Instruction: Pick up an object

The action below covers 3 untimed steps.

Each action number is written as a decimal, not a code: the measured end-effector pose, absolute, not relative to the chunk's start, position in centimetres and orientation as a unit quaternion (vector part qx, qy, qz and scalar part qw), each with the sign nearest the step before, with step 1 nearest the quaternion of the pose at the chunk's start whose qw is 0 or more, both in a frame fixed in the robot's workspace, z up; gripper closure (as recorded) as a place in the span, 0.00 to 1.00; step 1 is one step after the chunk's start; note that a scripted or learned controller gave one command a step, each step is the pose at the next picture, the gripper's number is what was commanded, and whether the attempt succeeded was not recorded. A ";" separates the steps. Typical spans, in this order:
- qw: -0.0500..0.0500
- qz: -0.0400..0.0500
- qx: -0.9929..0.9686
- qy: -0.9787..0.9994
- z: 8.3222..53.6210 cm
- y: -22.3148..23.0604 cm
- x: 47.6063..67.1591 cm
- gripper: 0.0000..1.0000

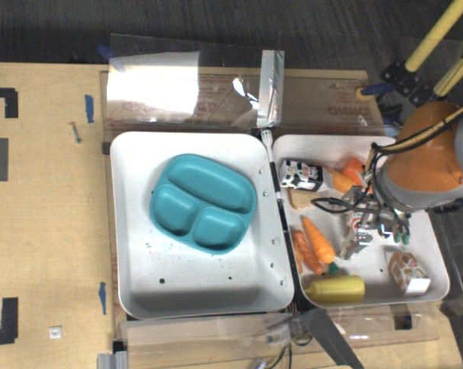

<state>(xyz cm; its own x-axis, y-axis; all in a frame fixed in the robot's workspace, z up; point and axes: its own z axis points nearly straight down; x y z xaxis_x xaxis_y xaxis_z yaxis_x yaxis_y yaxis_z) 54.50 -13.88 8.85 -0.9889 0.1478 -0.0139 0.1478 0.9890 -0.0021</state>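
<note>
The gripper [360, 237] hangs low in the right bin [439, 271]; whether its fingers are wide or closed I cannot tell. The toy carrot [318, 240] lies just beside it, crowded by other toys, so a grasp may miss or nudge neighbours.

The arm [428, 156] reaches in from the right, its tool [360, 233] pointing down.

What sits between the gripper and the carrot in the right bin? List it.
Nothing visible does. The gripper hangs over the right bin, and the carrot lies just beside it toward the left bin, with bare white floor between them. The yellow corn lies nearer the front edge, off that line.
</note>
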 end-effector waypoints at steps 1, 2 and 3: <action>0.011 -0.002 0.072 0.997 10.2 -13.7 54.8 1.00; 0.007 0.000 0.114 0.993 21.2 -12.6 61.4 1.00; 0.003 0.000 0.115 0.993 20.8 -12.7 61.2 0.00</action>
<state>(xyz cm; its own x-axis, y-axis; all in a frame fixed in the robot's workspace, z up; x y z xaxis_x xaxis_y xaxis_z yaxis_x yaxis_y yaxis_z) 61.19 -12.68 20.75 -0.9736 0.2282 -0.0067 0.2282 0.9736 0.0009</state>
